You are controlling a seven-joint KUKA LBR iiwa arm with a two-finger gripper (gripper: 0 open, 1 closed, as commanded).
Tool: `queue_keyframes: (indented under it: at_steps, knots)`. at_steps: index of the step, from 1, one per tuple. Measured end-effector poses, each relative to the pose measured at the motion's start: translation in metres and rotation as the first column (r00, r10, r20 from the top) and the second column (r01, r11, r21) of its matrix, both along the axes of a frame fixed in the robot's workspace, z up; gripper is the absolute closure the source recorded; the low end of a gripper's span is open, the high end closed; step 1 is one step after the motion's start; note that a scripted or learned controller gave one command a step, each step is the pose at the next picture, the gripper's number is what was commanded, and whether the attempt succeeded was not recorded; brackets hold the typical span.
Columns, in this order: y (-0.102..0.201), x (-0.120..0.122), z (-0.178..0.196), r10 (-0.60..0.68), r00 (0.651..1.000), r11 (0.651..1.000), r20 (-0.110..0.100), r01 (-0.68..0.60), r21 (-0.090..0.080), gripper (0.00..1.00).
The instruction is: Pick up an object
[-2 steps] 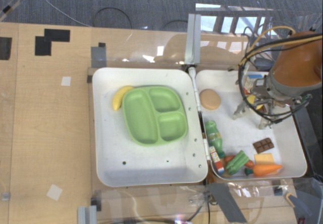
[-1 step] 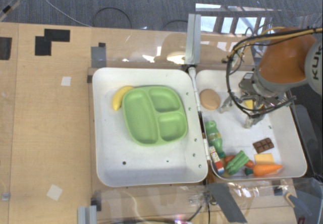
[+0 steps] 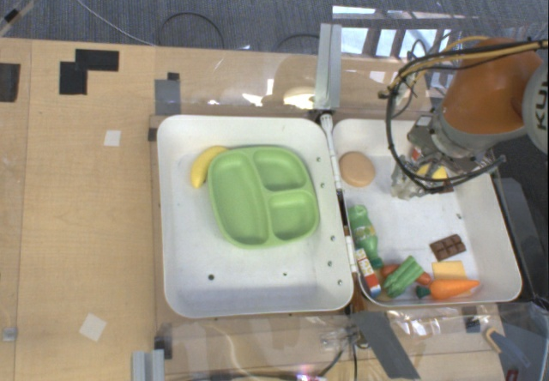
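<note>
while hanging low over the upper part of the right bin (image 3: 506,225), end effector (image 3: 410,186) at the inner white floor, opening impossible to tell under cables and wrist. nearest candidate object: round tan bun (image 3: 357,169), just beside it toward the left bin (image 3: 180,225), smooth, domed, no long axis to align with. further down along the divider, a green bottle (image 3: 364,233), long axis running roughly up-down. at the lower edge, brown chocolate piece (image 3: 447,246), yellow cheese block (image 3: 449,269), orange carrot (image 3: 452,288), all glossy toy plastic. left bin: green divided plate (image 3: 262,195) over a banana (image 3: 202,166).
</note>
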State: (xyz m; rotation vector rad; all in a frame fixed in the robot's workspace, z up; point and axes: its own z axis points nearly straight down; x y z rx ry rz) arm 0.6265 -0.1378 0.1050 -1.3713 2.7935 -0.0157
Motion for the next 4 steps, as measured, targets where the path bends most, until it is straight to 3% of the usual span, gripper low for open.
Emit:
queue_keyframes:
  at_steps: [1, 2, 3, 4]
  knots:
    - [-0.015, 0.027, 0.140, 0.124, 0.992, 0.992, -0.006, -0.124, -0.010, 1.00]
    - [-0.014, 0.025, 0.133, 0.125, 0.992, 0.992, -0.019, -0.126, -0.004, 0.00]
    - [-0.030, 0.001, -0.005, 0.339, 0.940, 0.941, -0.018, -0.340, -0.010, 0.00]
    - [-0.035, 0.005, -0.016, 0.298, 0.954, 0.955, -0.018, -0.298, -0.006, 0.00]
